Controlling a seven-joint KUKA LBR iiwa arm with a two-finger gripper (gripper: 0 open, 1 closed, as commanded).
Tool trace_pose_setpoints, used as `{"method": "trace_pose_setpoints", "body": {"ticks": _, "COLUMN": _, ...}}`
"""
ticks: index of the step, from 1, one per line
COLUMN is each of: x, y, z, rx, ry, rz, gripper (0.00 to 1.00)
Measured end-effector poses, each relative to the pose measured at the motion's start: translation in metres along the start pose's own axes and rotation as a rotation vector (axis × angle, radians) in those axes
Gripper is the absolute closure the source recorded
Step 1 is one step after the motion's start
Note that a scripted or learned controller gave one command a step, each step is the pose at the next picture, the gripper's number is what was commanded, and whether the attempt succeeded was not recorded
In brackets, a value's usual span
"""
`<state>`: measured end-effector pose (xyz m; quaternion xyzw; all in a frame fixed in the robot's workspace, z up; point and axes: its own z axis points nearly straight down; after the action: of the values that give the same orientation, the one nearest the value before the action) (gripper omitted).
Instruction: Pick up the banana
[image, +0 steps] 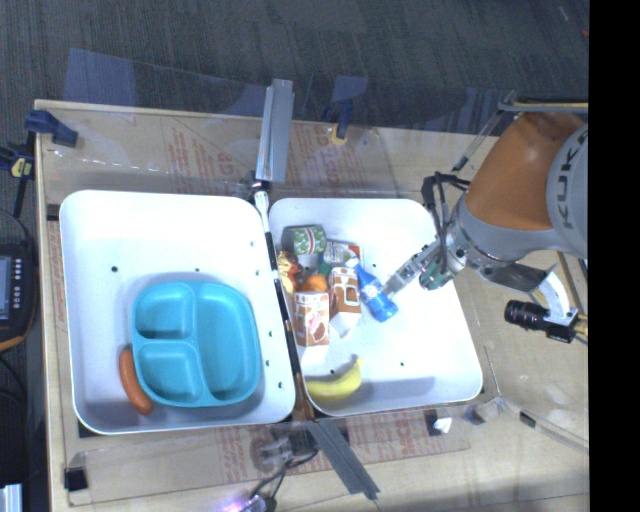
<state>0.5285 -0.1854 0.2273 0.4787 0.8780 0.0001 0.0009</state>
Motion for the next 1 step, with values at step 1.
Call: {"method": "trace_pose_setpoints", "body": {"ticks": 1, "x": 0.0003, "y": 0.0002, "z": 0.0003, "rx": 0.000, "ry": 0.001, "rz": 0.000, "gripper": 0.00}}
